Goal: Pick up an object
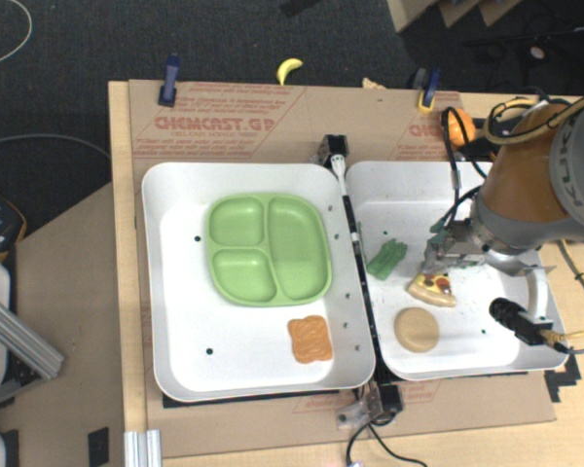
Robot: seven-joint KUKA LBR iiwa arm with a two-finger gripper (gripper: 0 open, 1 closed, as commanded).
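Nearest the lens, an orange waffle-textured toy square (310, 339) lies in the left white bin (175, 290). Across in the right bin (506, 353), the gripper (440, 261) hangs directly above a toy pizza slice (433, 289), whose long axis runs left-right; how it stands, I cannot tell.

The arm (550, 178) comes in from the right edge, its grey body bulking large there, with the orange band (521, 178) showing broad just above the wrist. From the band it bends down and left to a grey wrist (496, 233). The gripper (440, 261) hangs below that, pointing down and a little left, low over the right bin's middle. Its dark finger assembly sits at the left end of the wrist; whether the tips are spread or closed is too small to tell.
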